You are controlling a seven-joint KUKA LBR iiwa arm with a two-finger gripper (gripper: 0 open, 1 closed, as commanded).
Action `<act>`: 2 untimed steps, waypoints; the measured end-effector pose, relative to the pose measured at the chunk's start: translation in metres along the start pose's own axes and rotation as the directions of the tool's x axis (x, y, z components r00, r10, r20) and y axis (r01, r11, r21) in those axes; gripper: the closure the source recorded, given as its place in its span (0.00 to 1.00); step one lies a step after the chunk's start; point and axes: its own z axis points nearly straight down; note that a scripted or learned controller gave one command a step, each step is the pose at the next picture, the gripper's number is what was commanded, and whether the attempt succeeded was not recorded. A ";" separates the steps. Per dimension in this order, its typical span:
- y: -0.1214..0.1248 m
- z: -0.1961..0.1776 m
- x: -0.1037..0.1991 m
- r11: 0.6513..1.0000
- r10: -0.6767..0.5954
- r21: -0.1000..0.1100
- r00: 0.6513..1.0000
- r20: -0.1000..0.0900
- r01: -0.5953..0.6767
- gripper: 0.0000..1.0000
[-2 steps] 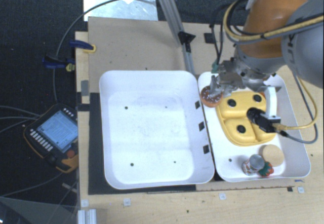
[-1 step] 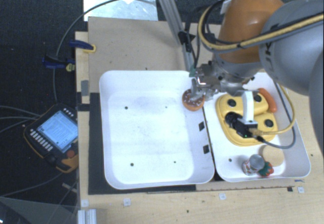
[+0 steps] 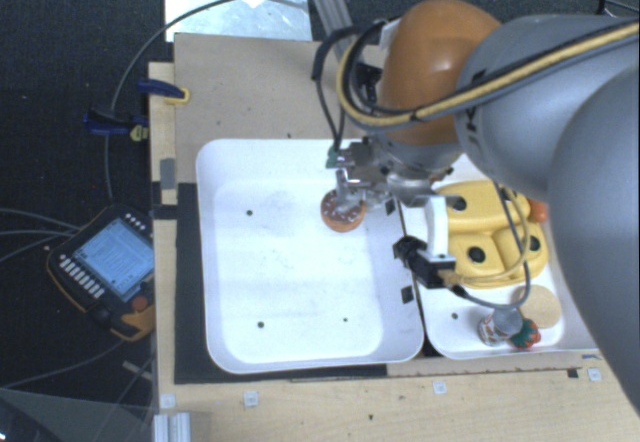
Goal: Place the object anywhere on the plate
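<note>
A small round brown object (image 3: 343,214) is in the left white bin (image 3: 260,330), near that bin's right wall. My gripper (image 3: 347,192) hangs directly over it, with its tip at the object's top edge. From this angle I cannot see whether the object is gripped or just lies under the gripper. The yellow plate (image 3: 490,230), which has dark holes in it, lies in the right bin (image 3: 455,345). The arm covers part of the plate.
In the right bin, a pale round disc (image 3: 543,304) and a small red and green item (image 3: 512,332) lie in front of the plate. A handheld control pendant (image 3: 108,265) rests off the bench to the left. Cables run across the back.
</note>
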 end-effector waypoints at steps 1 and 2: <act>0.008 0.013 0.054 1.000 0.000 -0.003 1.000 -0.001 0.000 1.00; 0.008 0.012 0.050 1.000 0.005 -0.003 1.000 0.001 -0.005 0.00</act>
